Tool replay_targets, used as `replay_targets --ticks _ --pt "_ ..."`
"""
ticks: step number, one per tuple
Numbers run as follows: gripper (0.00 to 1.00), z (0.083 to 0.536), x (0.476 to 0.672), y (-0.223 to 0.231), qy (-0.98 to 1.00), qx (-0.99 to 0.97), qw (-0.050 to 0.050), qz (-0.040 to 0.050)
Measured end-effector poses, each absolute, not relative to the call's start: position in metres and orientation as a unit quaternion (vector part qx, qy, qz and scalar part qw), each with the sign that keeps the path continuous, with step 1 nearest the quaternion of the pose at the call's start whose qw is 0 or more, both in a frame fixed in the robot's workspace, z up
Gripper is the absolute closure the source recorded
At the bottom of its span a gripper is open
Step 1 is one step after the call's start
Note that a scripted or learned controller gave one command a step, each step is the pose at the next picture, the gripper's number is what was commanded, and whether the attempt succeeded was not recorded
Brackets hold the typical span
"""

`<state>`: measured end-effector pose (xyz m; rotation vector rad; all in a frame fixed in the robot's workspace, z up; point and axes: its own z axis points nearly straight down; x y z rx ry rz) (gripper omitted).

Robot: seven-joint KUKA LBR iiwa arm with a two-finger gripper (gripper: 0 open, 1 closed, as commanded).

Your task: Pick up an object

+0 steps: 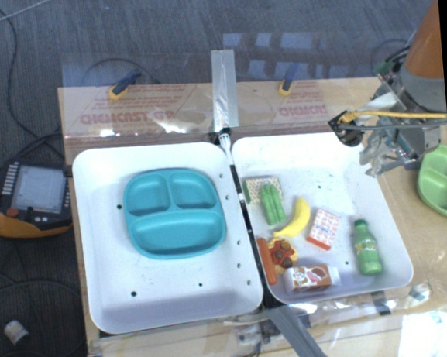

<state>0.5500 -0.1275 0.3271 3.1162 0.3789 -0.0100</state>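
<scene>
Camera view gives us the right bin (381,199) crowded along its near side: a small carton (310,277) by the front wall, a green bottle (366,247) upright-looking to its right, then a banana (295,219), a red-and-white packet (323,228) and a green vegetable (272,204) farther in. Any of these we could pick, and all lie loose. The left bin (110,300) carries a teal divided plate (174,212). Beyond, the gripper (388,151) hangs over the right bin's far right rim, carrying nothing; we cannot tell its finger state.
</scene>
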Motion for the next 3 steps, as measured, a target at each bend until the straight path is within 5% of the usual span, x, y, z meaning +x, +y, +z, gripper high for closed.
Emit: replay_targets --ticks 1,2,3 --pt "1.0 0.298 0.533 -0.153 0.139 0.99 0.001 -0.0032" --pt "1.0 0.336 0.484 -0.225 0.258 0.966 0.001 -0.0019" --pt "1.0 0.28 0.531 -0.209 0.101 0.995 -0.001 -0.0032"
